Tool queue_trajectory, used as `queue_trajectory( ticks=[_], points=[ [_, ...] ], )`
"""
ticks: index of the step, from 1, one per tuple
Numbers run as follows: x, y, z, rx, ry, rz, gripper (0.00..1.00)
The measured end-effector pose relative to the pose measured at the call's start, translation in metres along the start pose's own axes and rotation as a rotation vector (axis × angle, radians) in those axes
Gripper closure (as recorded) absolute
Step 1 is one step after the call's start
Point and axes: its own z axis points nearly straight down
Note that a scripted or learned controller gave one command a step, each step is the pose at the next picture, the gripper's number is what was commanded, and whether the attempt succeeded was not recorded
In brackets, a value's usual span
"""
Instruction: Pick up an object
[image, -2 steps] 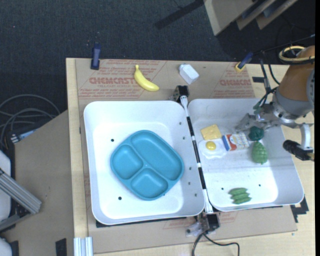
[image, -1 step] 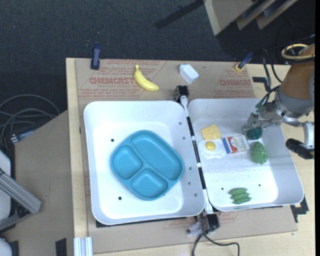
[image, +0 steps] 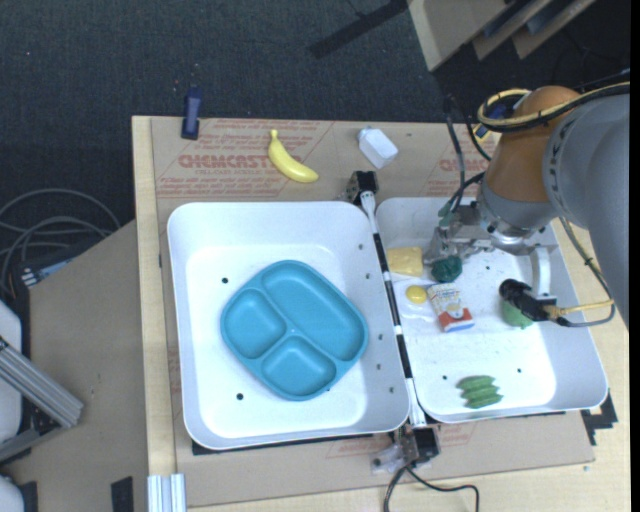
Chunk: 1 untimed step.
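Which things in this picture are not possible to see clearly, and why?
- End effector: camera view, small and cluttered; whether it holds the teal item cannot be told.
- Packet: camera view, print too small to read.
- Arm: camera view, cut off by the right edge.
- Dark green object: camera view, too small to identify.

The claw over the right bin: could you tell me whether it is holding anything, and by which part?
It cannot be told: the claw sits low at a dark green object, but no hold is visible.
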Motion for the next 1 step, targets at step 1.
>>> queue_trajectory(
  ticks=[1],
  points=[
    [0.0683, -0.0449, -0.0994, 0.0, -0.002, 0.001, 1.0]
  ],
)
